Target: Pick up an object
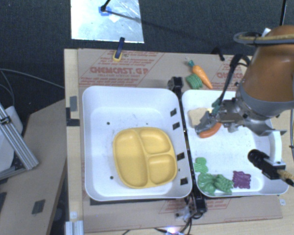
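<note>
My gripper (206, 126) hangs low over the upper left part of the right bin (235, 153). An orange sausage-shaped toy (211, 130) lies directly under its tip, partly covered by it. I cannot see whether the toy is gripped or only lying beneath. A beige bread-like piece (196, 115) sits just to the upper left of the gripper. Along the bin's front lie green leafy toys (214, 182), a smaller green piece (201, 164) and a purple grape bunch (241, 179).
The left bin (103, 116) holds a yellow divided plate (144, 156). A toy carrot (202, 73) and a green piece (193, 81) lie on the cardboard behind the bins. A black fitting (263, 162) on the arm hangs over the right bin's right side.
</note>
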You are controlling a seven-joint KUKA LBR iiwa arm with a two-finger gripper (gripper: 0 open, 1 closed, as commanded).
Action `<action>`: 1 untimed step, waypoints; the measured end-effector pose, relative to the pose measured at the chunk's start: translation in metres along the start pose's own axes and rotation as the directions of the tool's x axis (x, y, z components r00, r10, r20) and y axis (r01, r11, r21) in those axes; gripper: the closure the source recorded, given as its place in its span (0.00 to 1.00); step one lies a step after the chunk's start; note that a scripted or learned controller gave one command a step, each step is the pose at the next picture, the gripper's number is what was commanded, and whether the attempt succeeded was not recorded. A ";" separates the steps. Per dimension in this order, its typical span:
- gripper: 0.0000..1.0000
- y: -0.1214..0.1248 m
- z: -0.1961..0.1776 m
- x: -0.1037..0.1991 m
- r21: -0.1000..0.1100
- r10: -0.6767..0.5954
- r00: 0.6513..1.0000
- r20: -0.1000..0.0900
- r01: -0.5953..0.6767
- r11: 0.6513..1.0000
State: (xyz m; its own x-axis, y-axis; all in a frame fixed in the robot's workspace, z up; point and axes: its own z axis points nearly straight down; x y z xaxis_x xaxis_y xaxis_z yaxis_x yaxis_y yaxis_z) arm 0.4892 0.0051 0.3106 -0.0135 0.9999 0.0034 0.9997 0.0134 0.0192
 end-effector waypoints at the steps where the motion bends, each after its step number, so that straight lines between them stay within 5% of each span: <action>1: 0.00 -0.007 0.095 -0.093 0.024 0.021 1.000 0.006 -0.021 0.999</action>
State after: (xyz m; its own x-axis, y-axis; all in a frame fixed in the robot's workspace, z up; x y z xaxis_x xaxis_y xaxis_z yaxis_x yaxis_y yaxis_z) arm 0.4852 -0.0872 0.2149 0.0075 1.0000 -0.0020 1.0000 -0.0075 -0.0053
